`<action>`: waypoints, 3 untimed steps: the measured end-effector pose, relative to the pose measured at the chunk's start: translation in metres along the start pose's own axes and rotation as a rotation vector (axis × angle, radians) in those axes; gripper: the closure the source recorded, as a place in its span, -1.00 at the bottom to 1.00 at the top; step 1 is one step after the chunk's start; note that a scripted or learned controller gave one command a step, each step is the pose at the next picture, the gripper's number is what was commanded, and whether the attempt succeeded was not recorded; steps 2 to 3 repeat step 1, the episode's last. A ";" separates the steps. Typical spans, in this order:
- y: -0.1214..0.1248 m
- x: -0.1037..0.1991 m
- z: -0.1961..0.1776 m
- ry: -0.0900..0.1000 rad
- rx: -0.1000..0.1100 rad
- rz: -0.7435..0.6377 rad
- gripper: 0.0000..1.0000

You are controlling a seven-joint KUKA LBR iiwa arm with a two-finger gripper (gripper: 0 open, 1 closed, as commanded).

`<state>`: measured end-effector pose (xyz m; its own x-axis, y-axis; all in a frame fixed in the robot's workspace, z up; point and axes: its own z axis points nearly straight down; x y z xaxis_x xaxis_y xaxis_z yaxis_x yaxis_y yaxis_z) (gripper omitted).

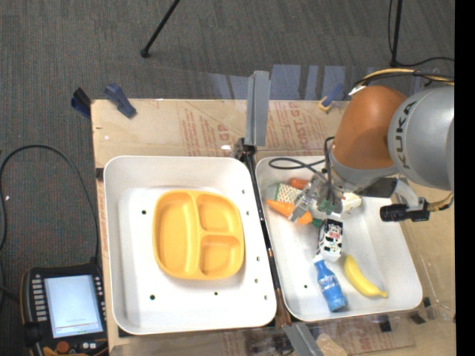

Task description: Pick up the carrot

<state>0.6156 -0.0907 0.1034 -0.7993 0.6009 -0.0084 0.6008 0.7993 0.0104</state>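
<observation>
The carrot [282,208] is a short orange piece lying near the left wall of the right bin [393,236], pointing left. My gripper [307,203] is low over the carrot's right end, under the grey arm with its orange band [367,136]. The wrist hides the carrot's right end, so I cannot tell whether there is contact.
A green and white packet [285,193] and a small orange item [298,183] lie just behind the carrot. In front sit a black and white toy [332,237], a blue bottle [331,286] and a banana [364,277]. The left bin [133,199] holds a yellow divided plate [199,233].
</observation>
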 end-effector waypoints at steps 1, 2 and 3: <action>0.035 0.007 -0.083 0.007 0.011 0.305 1.00; 0.035 0.007 -0.083 0.007 0.011 0.305 1.00; 0.035 0.007 -0.083 0.007 0.011 0.305 1.00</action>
